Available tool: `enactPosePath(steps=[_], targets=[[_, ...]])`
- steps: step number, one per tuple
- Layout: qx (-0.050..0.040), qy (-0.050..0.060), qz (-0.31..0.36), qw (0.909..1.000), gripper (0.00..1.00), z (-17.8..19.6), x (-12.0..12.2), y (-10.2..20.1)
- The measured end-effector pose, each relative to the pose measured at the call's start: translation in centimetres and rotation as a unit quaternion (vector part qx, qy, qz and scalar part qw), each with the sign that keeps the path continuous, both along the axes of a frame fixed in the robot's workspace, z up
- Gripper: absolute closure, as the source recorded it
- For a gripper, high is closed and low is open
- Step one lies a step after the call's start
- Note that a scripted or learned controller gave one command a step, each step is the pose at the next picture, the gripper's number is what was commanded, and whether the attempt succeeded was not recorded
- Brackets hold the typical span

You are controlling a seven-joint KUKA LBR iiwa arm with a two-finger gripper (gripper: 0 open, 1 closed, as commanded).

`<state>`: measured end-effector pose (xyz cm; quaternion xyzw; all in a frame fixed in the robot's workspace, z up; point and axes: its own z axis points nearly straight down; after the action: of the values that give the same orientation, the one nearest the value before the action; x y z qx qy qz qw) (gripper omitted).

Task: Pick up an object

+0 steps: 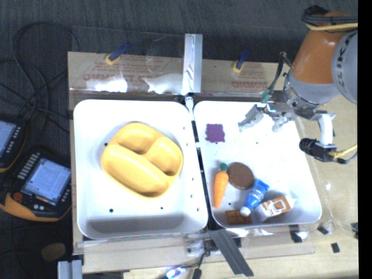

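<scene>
Carrot (221, 186) lies in right bin, well below open pincer (263, 121)

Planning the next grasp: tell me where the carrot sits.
The carrot lies in the right bin, near its left wall, tip toward the front, touching the brown disc on its right, with the purple square behind it.

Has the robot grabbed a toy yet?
Not yet. The gripper is open over the back of the right bin, with nothing between its fingers. The carrot, brown cookie, bottle and purple piece all lie in the bin. Choosing, grasping and lifting remain.
</scene>
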<state>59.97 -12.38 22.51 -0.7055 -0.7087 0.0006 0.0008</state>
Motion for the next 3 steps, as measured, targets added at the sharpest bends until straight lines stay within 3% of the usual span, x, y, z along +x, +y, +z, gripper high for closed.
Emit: enactPosePath(steps=[1,2,3], targets=[[0.0002,-0.003,0.114,0.9934,0.00,-13.3,-5.3,2.9],[-0.0031,-0.011,0.167,0.9859,0.00,-13.4,-11.0,2.5],[-0.0027,-0.012,0.166,0.9860,1.00,-12.5,-10.8,2.5]])
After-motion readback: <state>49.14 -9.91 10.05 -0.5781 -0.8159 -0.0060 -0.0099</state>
